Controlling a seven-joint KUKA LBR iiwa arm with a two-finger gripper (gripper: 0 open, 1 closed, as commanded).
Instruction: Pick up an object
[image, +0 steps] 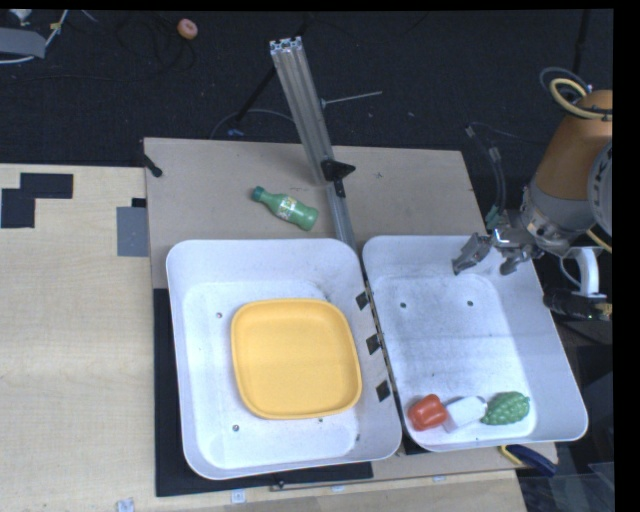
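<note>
I see the gripper (492, 256) hanging over the far right edge of the right bin (450, 330), fingers spread, nothing between them. The red pepper (428, 411), a white object (464, 412) and what looks like a green bumpy fruit (505, 408) lie along that bin's near edge, well apart from it. The yellow plate (295, 357) fills the left bin (200, 300).

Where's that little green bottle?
The green bottle lies on the board behind the left bin, beside the slanted metal rail.
</note>
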